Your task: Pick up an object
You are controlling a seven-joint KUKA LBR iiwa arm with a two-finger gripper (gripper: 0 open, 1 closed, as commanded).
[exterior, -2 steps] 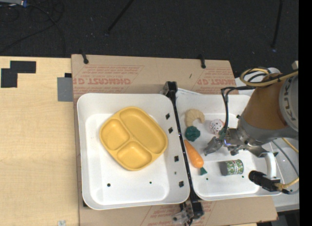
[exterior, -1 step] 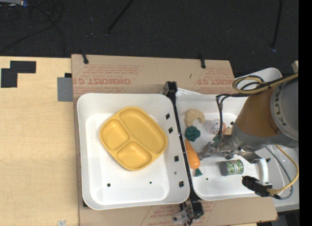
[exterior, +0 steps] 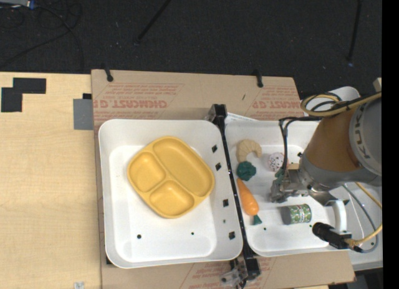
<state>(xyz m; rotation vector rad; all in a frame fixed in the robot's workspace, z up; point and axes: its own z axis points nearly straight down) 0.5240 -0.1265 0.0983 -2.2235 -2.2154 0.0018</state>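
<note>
Reaching in from the right, the grey arm (exterior: 349,147) with its orange band is hanging over the right-hand bin (exterior: 274,244), and its hand (exterior: 283,188) is sitting low above the white floor there. From where I am standing I cannot tell how the hand is set or whether it has hold of anything; dark cables and metal parts are crowding the spot.

Just below and to the right of the hand, a small can with a green label (exterior: 298,213) is lying on its side on the bin floor. Along the bin's left side an orange carrot (exterior: 248,199) is lying at a slant, with a dark green lump (exterior: 247,170) just above its top end and a pale beige curved piece (exterior: 249,149) above that. A small white speckled thing (exterior: 276,160) is sitting near the hand's upper left.

Over in the left-hand bin (exterior: 118,232), a yellow divided plate (exterior: 170,175) is resting tilted at an angle. Both bins are sitting on brown cardboard (exterior: 187,94) on the bench (exterior: 43,188).
</note>
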